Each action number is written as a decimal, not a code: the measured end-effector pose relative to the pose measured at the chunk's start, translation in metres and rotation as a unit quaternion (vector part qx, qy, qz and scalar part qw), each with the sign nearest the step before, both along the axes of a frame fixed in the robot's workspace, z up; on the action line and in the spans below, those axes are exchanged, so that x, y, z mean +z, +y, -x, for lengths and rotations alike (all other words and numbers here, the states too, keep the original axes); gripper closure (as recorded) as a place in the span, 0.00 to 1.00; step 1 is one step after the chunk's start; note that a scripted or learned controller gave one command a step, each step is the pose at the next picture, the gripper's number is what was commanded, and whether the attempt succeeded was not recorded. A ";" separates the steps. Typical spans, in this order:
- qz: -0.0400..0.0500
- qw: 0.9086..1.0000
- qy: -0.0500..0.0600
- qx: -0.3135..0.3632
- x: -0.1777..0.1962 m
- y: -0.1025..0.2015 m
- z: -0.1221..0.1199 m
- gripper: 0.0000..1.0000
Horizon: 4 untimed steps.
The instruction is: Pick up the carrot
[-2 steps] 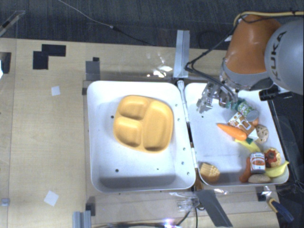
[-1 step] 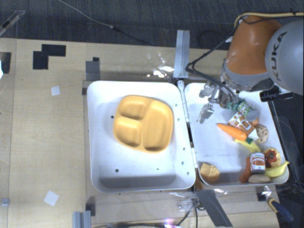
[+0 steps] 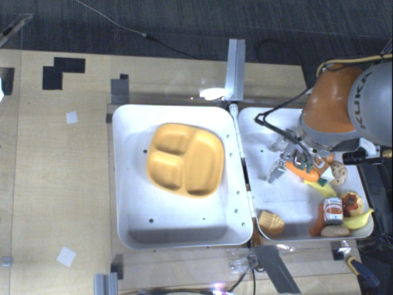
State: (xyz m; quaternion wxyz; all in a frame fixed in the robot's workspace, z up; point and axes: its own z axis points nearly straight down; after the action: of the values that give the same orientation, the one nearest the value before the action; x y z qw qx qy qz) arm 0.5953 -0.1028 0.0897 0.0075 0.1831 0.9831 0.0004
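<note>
Carrot (image 3: 305, 173) is seen in the right bin (image 3: 264, 195), toward its right side, lying just beside the gripper (image 3: 288, 165). Gripper fingers are spread apart, the carrot's left end sitting next to them, not clearly clamped. A yellow sectioned tray (image 3: 185, 159) is placed in the left bin (image 3: 132, 183). A small can (image 3: 333, 210) and a banana (image 3: 362, 220) are grouped at the right bin's near-right corner.

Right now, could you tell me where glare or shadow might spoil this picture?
Camera view: bright glare on the bench just above the left bin's top rim; soft shadow along that bin's near wall; the arm shades the right bin around the claw and carrot; focus fairly even.
</note>
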 end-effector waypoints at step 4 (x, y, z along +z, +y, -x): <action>0.000 1.000 0.003 0.017 0.096 0.031 0.031 0.00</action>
State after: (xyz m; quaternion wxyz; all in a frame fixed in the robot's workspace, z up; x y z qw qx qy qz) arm 0.5638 -0.0723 0.1861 0.0041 0.1665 0.9860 0.0003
